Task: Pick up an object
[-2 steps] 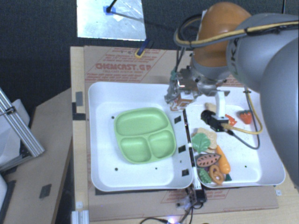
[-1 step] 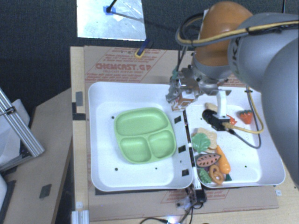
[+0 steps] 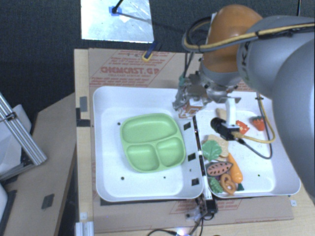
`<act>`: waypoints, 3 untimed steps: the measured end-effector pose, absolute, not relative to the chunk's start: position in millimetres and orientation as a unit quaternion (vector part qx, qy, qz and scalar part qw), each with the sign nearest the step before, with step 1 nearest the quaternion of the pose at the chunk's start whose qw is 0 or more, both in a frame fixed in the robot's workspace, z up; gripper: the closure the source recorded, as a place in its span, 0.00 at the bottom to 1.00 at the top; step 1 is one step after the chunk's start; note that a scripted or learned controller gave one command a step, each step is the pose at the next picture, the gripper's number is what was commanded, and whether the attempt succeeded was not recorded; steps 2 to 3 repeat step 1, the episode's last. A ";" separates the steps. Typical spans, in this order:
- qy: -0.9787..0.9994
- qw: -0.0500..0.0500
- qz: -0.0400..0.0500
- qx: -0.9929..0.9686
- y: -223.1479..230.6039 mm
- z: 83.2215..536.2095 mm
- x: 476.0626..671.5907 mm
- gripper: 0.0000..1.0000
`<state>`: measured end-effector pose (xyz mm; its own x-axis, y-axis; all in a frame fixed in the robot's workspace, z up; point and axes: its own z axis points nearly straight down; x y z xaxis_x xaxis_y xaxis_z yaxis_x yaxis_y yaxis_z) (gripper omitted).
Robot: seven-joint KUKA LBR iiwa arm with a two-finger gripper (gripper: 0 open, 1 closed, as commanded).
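Toy food pile [image 3: 222, 163] in right bin [image 3: 275, 181]

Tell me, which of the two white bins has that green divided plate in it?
The left bin holds the green divided plate. The right bin instead has a small heap of toy food near the divider.

"CHEMCAST GP" on brown board [image 3: 129, 69]

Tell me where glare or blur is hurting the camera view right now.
Camera view: the reflective sheet behind the bench shows bright glare; the white bins look near washed out; the arm is large and soft at the right; the end effector is small and indistinct.
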<state>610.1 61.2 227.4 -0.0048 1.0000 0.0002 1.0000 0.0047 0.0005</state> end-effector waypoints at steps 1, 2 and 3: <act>0.707 0.000 0.000 0.707 47.4 232.9 607.2 1.00; 0.707 0.000 0.000 0.707 47.4 232.9 607.2 1.00; 0.707 0.000 0.000 0.707 47.4 232.9 607.2 1.00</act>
